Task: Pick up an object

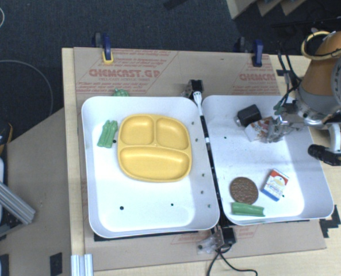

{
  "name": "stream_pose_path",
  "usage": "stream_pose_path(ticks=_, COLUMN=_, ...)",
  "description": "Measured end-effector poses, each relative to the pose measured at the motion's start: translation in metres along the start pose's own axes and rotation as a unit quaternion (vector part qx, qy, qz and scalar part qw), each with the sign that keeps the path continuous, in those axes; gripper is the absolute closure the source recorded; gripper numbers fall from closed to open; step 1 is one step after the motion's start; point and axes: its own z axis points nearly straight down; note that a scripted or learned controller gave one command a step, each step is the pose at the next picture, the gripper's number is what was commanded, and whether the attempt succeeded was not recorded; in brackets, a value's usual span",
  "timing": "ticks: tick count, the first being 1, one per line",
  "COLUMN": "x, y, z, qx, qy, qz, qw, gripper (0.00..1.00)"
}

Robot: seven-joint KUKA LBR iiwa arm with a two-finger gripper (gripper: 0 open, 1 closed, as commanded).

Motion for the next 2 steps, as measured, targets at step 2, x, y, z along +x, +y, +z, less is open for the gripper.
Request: stream_pose_path(ticks=2, x=0.011, y=-0.061, z=0.009, qx=-0.035, qy=-0.006, qz=0.007, qw=0.9993, gripper=1.00)
